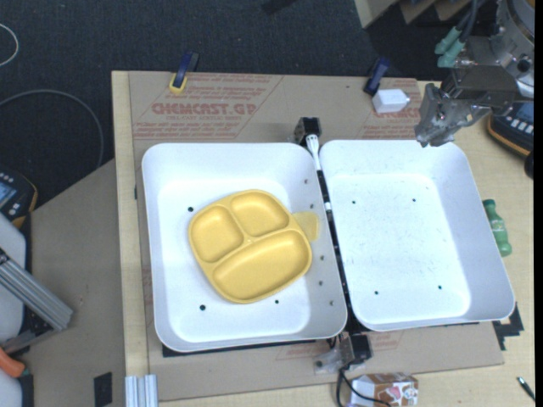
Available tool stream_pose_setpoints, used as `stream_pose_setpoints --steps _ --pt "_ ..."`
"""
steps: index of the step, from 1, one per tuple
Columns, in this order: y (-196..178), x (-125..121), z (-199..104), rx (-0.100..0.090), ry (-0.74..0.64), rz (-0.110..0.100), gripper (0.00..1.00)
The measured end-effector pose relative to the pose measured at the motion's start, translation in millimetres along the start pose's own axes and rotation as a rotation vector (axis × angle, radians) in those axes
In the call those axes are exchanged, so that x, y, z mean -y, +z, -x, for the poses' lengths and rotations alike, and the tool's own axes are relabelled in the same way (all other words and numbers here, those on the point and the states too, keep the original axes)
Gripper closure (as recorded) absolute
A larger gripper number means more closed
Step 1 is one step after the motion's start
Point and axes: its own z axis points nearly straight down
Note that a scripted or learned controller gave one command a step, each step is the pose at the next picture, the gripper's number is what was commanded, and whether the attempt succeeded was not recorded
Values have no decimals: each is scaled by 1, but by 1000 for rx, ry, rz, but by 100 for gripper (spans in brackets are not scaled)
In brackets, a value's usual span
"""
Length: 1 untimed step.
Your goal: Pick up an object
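Yellow divided plate (249,246) in left bin (161,227), board (254,100) printed "CHEMCAST GP"

The tabletop (254,100) is a tan board with faded red lettering along its far side. Two shallow white bins sit on it side by side, touching: the left bin (165,303) and the right bin (407,253). A small white block (391,101) lies near the far edge.
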Motion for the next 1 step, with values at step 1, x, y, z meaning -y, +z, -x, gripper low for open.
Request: stream_pose_setpoints --steps 1 --pt "97 1 -21 1 0 -12 100"
